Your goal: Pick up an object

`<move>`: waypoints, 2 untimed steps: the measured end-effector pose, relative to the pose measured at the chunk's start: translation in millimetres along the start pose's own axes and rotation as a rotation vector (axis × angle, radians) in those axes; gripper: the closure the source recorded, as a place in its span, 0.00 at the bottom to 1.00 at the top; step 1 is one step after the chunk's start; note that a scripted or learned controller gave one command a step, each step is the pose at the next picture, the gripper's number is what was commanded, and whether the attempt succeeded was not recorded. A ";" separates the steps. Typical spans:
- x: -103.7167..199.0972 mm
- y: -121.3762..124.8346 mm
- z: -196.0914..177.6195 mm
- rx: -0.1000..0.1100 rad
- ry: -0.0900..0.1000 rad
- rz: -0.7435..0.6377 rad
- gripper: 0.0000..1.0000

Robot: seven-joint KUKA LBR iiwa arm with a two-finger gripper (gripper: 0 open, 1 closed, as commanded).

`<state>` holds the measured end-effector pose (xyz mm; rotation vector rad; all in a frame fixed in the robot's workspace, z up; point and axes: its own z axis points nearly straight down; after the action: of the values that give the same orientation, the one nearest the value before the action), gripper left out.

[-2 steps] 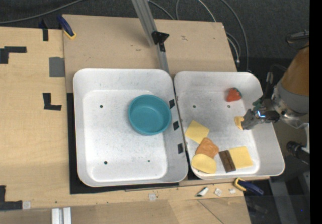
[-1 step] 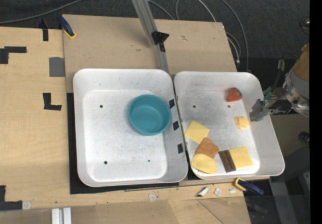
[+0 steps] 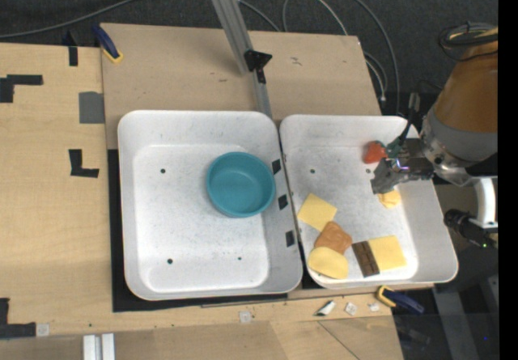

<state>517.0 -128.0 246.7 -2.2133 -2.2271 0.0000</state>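
My gripper (image 3: pixel 386 180) hangs over the right side of the right bin (image 3: pixel 340 136), its dark fingers pointing down and to the left. A small red object (image 3: pixel 374 152) lies just above it. A small yellow piece (image 3: pixel 391 200) lies just below it, partly hidden by the fingers. Further toward the front of this bin lie a yellow block (image 3: pixel 316 211), a brown bread-like piece (image 3: pixel 333 236), a yellow rounded piece (image 3: pixel 329 263), a dark brown bar (image 3: pixel 364 258) and a yellow square slice (image 3: pixel 388 252). Nothing shows between the fingers.
A teal bowl (image 3: pixel 239 183) sits in the left bin (image 3: pixel 146 188). A grey metal pole (image 3: pixel 231 6) slants down to the seam between the bins. Cables run across the dark floor at the back. Blue and yellow clamps (image 3: pixel 108 43) sit at bench corners.
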 end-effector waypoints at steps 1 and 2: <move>47.7 25.3 -4.5 -0.001 0.000 -0.001 1.00; 106.8 38.3 -3.4 0.000 0.001 -0.002 1.00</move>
<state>554.7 -20.9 250.2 -2.2106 -2.2284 -0.0007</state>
